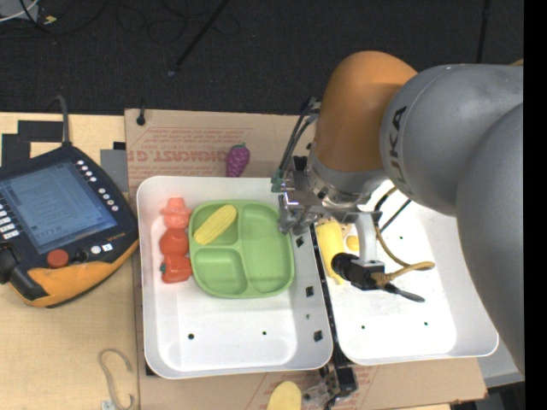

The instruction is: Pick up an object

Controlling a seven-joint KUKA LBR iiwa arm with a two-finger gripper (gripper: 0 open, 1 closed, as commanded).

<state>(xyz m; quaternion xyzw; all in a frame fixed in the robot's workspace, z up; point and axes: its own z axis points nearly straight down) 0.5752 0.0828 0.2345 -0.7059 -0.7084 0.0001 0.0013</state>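
Hovers with the gripper (295, 205) at the upper right corner of the green plate (256, 267), grip width impossible to tell, likely targeting the yellow object (327, 237) just right of that plate, slightly past the gripper, long axis roughly parallel to the plate's right edge.

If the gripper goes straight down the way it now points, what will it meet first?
Probably the right rim of the green tray, since the gripper hangs just over it. Depth is unclear, so it may meet the wall of the left bin instead.
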